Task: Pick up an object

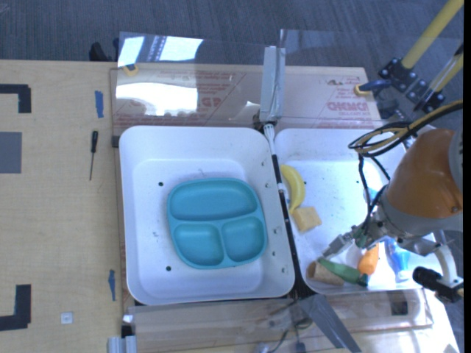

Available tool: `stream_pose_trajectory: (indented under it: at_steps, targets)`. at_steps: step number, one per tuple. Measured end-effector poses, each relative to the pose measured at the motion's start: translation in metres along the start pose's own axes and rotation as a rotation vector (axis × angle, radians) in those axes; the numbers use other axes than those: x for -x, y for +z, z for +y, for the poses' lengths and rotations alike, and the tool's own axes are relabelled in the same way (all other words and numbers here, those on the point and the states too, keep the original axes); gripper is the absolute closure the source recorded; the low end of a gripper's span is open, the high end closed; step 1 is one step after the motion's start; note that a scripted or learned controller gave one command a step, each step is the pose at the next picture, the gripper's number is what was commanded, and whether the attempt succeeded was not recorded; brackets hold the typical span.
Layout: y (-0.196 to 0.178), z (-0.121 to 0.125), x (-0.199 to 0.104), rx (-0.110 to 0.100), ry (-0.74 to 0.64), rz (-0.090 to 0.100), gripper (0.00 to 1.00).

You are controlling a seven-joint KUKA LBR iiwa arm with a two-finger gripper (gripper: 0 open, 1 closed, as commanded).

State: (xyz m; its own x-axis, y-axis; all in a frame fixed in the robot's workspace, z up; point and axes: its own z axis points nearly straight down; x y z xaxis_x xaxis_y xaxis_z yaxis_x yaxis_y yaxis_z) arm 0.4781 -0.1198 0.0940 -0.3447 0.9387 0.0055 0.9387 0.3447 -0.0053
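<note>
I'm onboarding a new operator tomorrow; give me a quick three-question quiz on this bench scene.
1. True or false: the blue divided tray lies in the left bin.
2. Which bin holds the banana: A) left, B) right?
3. Fill in: the arm's pincer is low over a green item and an ______ item near the right bin's front.

Key: 1 true; 2 B; 3 orange.

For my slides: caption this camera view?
Arm's gripper low in right bin among small objects; blue tray in left bin.
</note>
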Motion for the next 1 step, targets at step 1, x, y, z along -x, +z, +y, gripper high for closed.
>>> stream_pose_trajectory:
  at_steps: [1]
  targets:
    - [0.0067, -0.0248, 0.0811, 0.013, -0.101, -0.007, 0.0]
